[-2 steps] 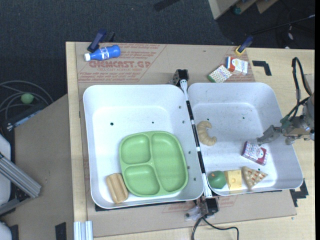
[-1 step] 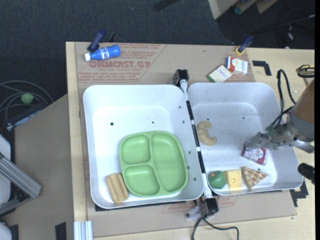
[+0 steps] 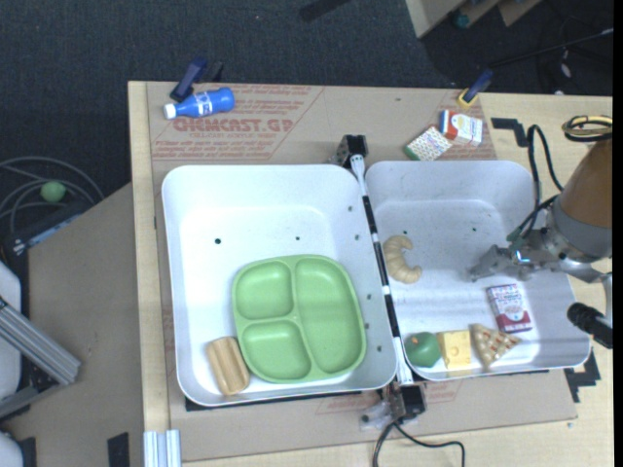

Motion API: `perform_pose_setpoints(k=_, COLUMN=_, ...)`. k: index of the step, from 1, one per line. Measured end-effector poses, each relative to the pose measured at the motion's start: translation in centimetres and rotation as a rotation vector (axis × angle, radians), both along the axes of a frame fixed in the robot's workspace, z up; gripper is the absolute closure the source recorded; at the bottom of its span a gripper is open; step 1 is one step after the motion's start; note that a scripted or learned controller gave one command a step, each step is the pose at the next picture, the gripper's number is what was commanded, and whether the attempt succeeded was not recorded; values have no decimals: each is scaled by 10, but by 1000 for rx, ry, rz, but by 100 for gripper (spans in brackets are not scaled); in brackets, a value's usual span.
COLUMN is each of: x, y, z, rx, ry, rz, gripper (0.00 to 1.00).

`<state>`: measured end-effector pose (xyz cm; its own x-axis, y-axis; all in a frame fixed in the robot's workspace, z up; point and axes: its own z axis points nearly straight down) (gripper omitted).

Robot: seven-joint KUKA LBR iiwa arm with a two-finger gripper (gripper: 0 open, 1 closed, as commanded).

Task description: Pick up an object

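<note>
My gripper (image 3: 498, 260) hangs low over the right bin (image 3: 458, 185), near its right side, on the grey arm with its orange band (image 3: 594, 188). Just below it lies a red-and-white packet (image 3: 508, 309). A tan croissant (image 3: 400, 259) rests to its left, near the bin's left wall. Along the front of this bin sit a green round fruit (image 3: 423, 348), a yellow block (image 3: 456, 349) and a pizza slice (image 3: 493, 342). Nothing shows in the gripper.
The left bin (image 3: 204, 212) holds a green divided plate (image 3: 297, 317) and a tan bread piece (image 3: 226, 365) at its front left corner. On the bench behind lie a blue-and-white bottle (image 3: 200, 103) and small cartons (image 3: 445, 134). Black cables (image 3: 538, 163) run by the arm.
</note>
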<state>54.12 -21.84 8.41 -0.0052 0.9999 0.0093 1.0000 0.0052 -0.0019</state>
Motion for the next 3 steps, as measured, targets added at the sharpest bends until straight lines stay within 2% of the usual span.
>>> perform_pose_setpoints(k=1, x=127, y=4, z=1, rx=10, ry=6, rz=0, gripper=0)
perform_pose_setpoints(k=2, x=48, y=3, z=65, rx=-10, ry=-3, rz=-5, gripper=0)
perform_pose_setpoints(k=3, x=-17, y=-1, z=0, rx=0, ry=2, rz=-1, gripper=0)
